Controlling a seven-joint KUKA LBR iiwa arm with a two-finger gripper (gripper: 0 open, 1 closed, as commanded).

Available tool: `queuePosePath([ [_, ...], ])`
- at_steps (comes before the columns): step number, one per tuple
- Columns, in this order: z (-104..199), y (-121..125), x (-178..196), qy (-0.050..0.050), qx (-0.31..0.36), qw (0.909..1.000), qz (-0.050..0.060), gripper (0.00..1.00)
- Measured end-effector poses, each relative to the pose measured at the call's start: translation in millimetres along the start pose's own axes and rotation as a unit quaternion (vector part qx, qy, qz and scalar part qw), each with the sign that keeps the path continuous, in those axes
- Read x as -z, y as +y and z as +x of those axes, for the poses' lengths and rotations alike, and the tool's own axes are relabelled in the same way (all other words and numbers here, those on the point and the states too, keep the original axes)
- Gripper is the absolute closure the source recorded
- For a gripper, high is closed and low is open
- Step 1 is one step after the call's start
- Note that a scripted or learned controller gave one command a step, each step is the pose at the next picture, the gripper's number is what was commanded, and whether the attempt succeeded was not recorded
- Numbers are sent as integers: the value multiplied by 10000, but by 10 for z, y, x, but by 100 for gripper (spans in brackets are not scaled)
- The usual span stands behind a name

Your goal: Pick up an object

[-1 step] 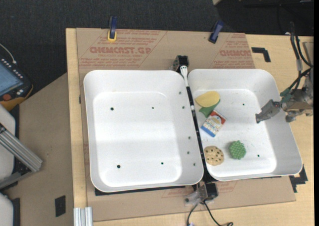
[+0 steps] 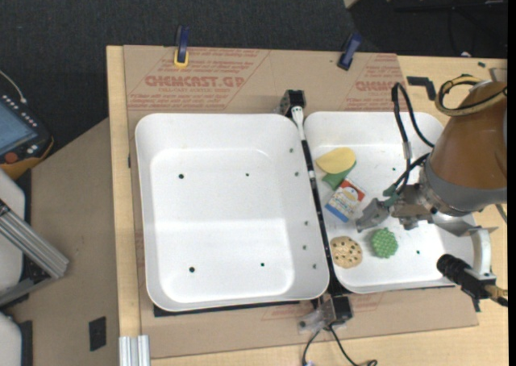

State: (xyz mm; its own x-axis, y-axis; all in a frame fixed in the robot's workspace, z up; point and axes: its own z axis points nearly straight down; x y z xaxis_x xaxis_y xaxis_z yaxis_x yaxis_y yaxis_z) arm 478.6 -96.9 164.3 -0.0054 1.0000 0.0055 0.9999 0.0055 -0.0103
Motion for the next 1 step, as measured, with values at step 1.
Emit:
queuePosePath([
  [1,-850,-16,-788,-30,-63,10000,-18,0],
])
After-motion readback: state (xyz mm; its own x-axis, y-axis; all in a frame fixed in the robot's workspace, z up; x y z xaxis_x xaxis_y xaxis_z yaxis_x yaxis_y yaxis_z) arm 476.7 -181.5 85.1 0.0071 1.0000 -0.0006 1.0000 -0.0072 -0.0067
